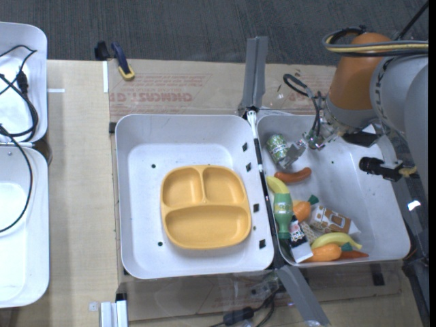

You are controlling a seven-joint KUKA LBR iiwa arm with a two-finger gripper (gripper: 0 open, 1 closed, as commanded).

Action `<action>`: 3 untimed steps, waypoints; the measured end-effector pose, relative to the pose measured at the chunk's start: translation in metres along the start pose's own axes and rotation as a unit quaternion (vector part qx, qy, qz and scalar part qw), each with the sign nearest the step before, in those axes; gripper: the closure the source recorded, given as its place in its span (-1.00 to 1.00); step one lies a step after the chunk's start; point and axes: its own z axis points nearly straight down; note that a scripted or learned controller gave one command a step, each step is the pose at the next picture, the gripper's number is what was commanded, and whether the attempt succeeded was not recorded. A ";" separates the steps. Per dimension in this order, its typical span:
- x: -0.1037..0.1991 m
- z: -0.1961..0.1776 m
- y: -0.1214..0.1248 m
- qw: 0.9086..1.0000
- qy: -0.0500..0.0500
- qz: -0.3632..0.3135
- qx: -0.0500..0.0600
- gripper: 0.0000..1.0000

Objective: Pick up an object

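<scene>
Two shallow white bins are carried side by side on the worktop (75,114). In the left bin (136,203) a yellow divided plate (204,206) is laid flat near the middle. The right bin (381,203) holds the loose items from which one is to be picked: a small green can (276,144) near the far left corner, a sausage (293,176) just in front of it, a green bottle (283,213) lying along the left wall, a banana (336,239), a carrot (325,253) and a small brown carton (332,219) heaped towards the near edge. The grey arm (402,94) is reached in from the right, and the pincer (300,150) is lowered over the far left part of the right bin, its tip just beside the can and above the sausage. Nothing is seen between its fingers, and whether they are spread or closed cannot be told at this size and angle. The step in hand is judged to be the approach to a grasp, with the can or the sausage as the likely target; no lift is yet made. For the next move, the tip would need to be centred over one item, lowered until the item is straddled, closed firmly, and only then raised clear of the bin wall close by.
</scene>
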 end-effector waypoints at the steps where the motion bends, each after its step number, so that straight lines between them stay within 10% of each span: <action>1: 0.001 -0.007 -0.003 1.000 0.005 0.001 0.006 1.00; 2: -0.007 -0.009 -0.008 1.000 -0.001 0.005 0.008 -1.00; 3: -0.018 0.003 -0.032 1.000 -0.006 0.012 -0.007 -1.00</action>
